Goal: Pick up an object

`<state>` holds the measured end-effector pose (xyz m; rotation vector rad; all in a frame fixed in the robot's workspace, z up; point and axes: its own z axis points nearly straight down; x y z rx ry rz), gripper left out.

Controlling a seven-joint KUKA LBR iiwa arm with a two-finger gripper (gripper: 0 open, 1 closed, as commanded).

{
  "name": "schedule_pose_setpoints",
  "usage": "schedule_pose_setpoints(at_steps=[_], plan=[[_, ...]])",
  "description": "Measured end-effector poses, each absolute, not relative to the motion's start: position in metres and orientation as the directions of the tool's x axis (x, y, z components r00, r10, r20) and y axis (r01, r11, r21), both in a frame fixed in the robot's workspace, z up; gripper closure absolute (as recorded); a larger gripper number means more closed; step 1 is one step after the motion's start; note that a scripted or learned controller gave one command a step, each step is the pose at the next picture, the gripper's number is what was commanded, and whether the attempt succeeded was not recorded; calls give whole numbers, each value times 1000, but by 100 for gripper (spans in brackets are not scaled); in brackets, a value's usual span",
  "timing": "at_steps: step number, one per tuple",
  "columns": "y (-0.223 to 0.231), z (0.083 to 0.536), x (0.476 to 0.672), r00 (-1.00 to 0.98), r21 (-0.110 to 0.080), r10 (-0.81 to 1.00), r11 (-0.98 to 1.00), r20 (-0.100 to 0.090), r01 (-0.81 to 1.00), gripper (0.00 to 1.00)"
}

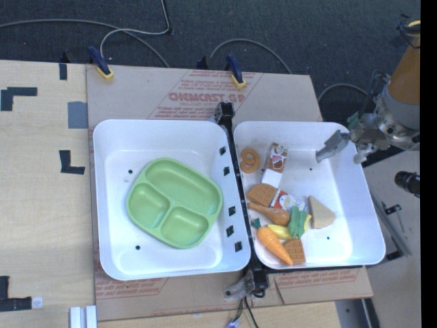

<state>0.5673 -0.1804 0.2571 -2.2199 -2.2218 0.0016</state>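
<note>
The right bin point(355, 183) holds a pile of toy food along its left side: a brown pretzel ring point(250, 159), a small brown carton point(276, 157), a waffle piece point(261, 195), an orange carrot point(273, 246), a green vegetable point(298, 221) and a pale cheese wedge point(321, 212). My gripper point(346, 149) hangs over the bin's upper right corner, above and to the right of the pile. It is open, with one grey finger point(332, 145) slanting into the bin and nothing between the two fingers.
The left bin point(109, 183) holds a green divided plate point(174, 202). A black divider point(232, 176) with clips joins the two bins. Both stand on a cardboard sheet point(198, 94) clamped at the back. Cables lie on the dark floor behind.
</note>
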Motion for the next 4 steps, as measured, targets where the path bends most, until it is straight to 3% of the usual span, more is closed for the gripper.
schedule_pose_setpoints(at_steps=[1, 2, 3, 4], plan=[[-103, 121, 585, -2, -4, 1000, 2, 1, 1000, 0], [-42, 185, 655, -2, 1, 1000, 2, 0, 1000, 0], [-101, 133, 667, 0, -4, 1000, 0, -2, 1000, 0], [-118, 86, 669, -1, 2, 1000, 1, -2, 1000, 0]])
